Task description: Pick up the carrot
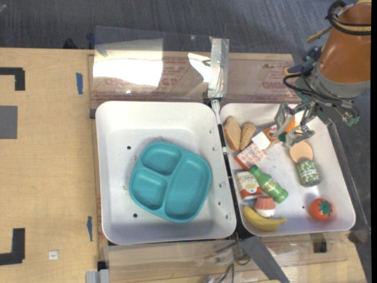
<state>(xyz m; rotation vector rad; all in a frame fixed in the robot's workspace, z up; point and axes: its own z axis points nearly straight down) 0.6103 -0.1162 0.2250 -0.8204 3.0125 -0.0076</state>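
The carrot [275, 135] is a small orange piece with a green top, lying near the back of the right bin [339, 158], just right of two bread pieces. My gripper [296, 127] hangs low over the back of that bin, under the arm's orange band. Its two metal fingers [286, 118] stand apart, so it is open. The carrot's green end lies right at the fingertips, and the orange body sticks out to their left. I cannot see the carrot clamped between the fingers.
Around the carrot the right bin holds bread pieces [233, 133], a red and white carton [252, 156], a green bottle [269, 185], a banana [262, 220], a tomato [321, 209], a green jar [307, 172] and a tan slice [301, 152]. A teal divided plate [171, 181] lies in the left bin [112, 128].
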